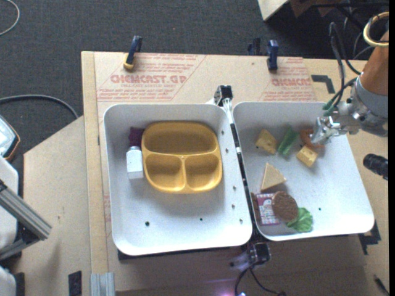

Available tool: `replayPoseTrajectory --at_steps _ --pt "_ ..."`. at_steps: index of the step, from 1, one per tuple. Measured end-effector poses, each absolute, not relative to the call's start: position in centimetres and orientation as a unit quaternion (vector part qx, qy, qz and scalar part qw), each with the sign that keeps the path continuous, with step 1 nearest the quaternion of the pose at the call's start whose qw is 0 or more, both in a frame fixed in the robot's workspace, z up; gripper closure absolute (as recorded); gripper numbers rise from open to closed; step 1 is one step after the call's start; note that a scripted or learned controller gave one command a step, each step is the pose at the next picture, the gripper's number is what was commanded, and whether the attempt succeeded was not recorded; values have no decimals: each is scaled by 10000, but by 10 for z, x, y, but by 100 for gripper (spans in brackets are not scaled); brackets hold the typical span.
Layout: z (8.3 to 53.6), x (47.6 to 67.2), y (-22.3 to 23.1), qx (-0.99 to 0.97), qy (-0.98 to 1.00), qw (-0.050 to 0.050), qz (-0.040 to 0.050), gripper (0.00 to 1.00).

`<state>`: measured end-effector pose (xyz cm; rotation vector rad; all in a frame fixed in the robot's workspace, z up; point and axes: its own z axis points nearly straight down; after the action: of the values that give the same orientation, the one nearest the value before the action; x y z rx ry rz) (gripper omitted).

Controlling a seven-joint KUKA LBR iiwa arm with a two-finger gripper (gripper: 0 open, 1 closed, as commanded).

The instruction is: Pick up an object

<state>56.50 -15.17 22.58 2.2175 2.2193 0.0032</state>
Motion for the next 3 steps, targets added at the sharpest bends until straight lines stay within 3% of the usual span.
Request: replayPoseTrajectory --at_steps 3 --pt "238 538 6 7046 7096 -21 -2 100"
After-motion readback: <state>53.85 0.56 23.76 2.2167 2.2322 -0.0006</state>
